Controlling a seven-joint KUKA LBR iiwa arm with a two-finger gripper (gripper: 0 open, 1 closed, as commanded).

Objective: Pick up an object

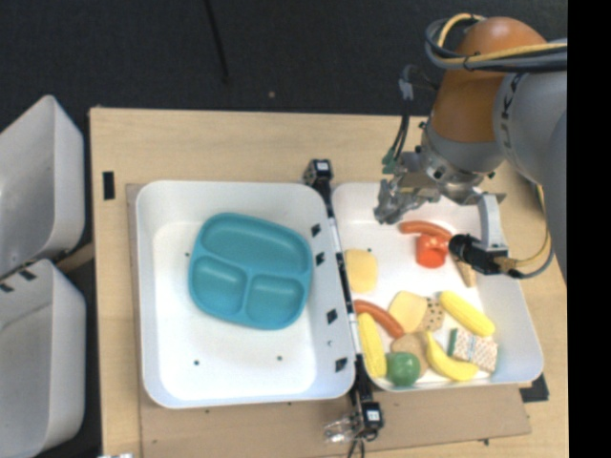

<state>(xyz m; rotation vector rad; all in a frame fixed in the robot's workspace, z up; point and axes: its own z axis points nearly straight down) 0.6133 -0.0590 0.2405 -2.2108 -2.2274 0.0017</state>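
The right bin holds a heap of toy food. An orange-red sausage and a red pepper-like piece lie near its back. A pale yellow block rests at the left side. Toward the front are a red hot dog, a corn cob, a green ball, two bananas and a cheese wedge. My gripper hangs over the bin's back left part, just left of the sausage, and I see nothing between its fingers.
The left bin carries a teal divided plate. Black clips sit along the wall between the bins. A black cable connector lies over the right bin. White casings stand at the far left.
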